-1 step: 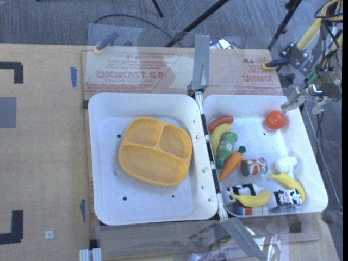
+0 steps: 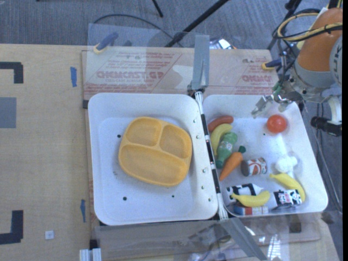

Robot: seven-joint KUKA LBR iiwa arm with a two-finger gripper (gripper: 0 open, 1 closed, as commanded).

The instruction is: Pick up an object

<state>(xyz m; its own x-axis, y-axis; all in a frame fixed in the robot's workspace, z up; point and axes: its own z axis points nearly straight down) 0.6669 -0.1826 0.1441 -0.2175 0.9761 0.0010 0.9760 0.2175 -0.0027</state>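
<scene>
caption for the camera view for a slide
Gripper hovers over right bin of toy food; yellow plate in left bin.

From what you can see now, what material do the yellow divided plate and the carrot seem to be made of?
The yellow divided plate looks like moulded plastic with a matte finish: one even colour, rounded rims, no shine. The carrot is probably a plastic toy: uniform orange, smooth surface, tidy green top. Its look alone cannot rule out rubber.

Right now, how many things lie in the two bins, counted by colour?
Yellow: 3, a banana, a second banana, a third banana
Orange: 2, divided plate, carrot
Red: 2, tomato, sausage
Green: 1, bottle
White: 1, small figure
Black and white: 2, one carton, other carton
Brown: 1, can
Total: 12
</scene>
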